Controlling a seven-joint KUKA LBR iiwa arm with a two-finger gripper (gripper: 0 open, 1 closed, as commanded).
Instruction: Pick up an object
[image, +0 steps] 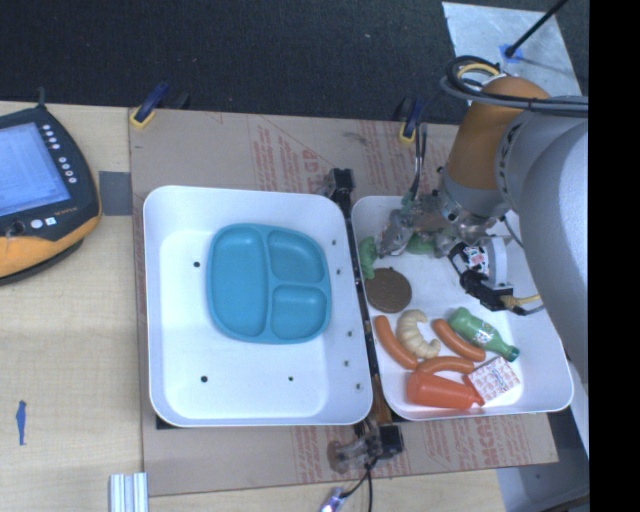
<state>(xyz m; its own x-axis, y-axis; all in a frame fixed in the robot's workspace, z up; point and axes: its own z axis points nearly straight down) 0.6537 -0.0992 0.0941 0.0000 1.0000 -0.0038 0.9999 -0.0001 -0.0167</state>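
Observation:
My gripper (398, 238) hangs low over the far left corner of the right bin (545, 395), just above a small green item (367, 258) by the bin's left wall. A brown round patty (388, 290) lies directly in front of it. Closer to the front lie an orange sausage (393, 342), a cream croissant-shaped piece (418, 333), a second sausage (457, 340), a green bottle (482, 335), an orange carrot (440, 390) and a red-and-white packet (495, 380). I see nothing held.
The left bin (180, 390) holds a blue divided plate (268, 282). A teach pendant (40, 190) rests on the bench at far left. Clamps (342, 182) sit between the bins at the back and front. The arm's grey body (550, 200) overhangs the right bin's right side.

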